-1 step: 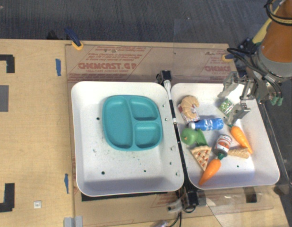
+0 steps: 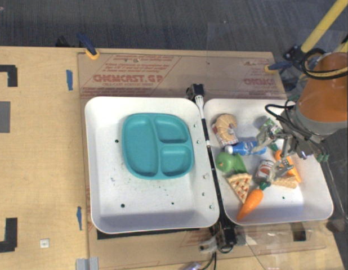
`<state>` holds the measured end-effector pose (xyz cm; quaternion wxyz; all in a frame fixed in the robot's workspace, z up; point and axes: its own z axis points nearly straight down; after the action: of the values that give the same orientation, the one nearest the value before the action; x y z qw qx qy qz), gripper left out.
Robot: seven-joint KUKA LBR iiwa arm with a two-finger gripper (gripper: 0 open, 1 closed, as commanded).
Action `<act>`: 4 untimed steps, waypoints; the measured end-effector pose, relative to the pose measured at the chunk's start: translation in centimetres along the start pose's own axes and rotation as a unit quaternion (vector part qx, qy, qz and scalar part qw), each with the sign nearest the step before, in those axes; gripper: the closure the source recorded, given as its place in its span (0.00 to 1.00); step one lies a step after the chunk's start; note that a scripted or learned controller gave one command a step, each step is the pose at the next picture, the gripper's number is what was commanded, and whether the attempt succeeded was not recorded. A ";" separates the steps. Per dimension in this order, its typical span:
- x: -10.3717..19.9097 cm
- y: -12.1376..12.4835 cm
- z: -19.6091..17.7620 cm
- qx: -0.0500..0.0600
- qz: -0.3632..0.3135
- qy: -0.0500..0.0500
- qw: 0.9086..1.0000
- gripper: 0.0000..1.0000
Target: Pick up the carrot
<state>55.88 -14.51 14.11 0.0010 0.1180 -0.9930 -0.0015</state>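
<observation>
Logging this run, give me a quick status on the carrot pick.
Gripper low in right bin, over the clutter. Carrot lying free near bin's front, not gripped. Pizza slice touching its top end.

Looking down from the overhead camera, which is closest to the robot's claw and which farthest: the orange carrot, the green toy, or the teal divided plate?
Measured from the gripper, which hangs over the right bin:
1. The orange carrot with a green top, lying in the right bin toward its front edge.
2. The green rounded toy, in the same bin near the divider.
3. The teal divided plate, across in the left bin, clearly farthest.
</observation>
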 end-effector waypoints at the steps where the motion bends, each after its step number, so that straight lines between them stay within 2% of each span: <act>1: -0.2 -5.6 5.2 0.004 -0.069 -0.007 0.998 0.00; 2: 2.5 -7.4 5.2 0.003 0.020 -0.006 1.000 0.00; 3: 3.6 -7.2 5.2 0.003 0.131 -0.007 0.991 0.00; 4: 5.7 -6.3 5.2 -0.001 0.331 -0.007 0.944 0.00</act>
<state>51.80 -21.99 8.93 -0.0056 -0.2171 -0.9761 -0.0025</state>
